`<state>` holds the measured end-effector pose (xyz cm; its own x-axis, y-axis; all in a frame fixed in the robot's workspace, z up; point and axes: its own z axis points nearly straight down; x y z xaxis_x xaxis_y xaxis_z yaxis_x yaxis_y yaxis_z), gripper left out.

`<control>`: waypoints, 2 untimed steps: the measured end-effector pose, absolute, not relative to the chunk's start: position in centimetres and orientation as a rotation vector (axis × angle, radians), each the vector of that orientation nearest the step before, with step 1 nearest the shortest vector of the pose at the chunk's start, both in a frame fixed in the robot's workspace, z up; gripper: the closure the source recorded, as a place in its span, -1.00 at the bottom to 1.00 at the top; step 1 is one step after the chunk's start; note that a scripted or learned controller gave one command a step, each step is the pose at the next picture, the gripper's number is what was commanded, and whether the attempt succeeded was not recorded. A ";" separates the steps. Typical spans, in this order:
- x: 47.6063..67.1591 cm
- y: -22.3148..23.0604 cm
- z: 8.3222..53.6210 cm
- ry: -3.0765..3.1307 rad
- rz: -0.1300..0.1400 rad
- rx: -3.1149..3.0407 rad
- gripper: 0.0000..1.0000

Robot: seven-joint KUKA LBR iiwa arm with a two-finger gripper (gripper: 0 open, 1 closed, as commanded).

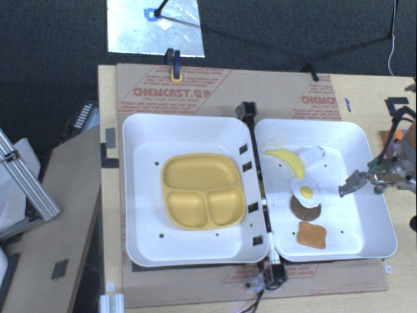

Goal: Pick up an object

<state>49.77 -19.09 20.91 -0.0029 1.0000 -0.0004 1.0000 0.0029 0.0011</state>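
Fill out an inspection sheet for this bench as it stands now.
Surface: two white bins, left bin, right bin, on a board.
Job's things: banana, fried egg overlapping a brown patty, toast, all in the right bin.
Clutter: yellow divided tray in the left bin.
Grippers: gripper over the right bin, holding nothing.
Cables: thin cable at upper right.
Surroundings: dark carpet, reflective sheet.
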 end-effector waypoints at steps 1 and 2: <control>49.3 -19.0 16.7 2.224 0.000 2.220 -1.00; 49.3 -18.0 11.3 2.223 0.001 2.220 -1.00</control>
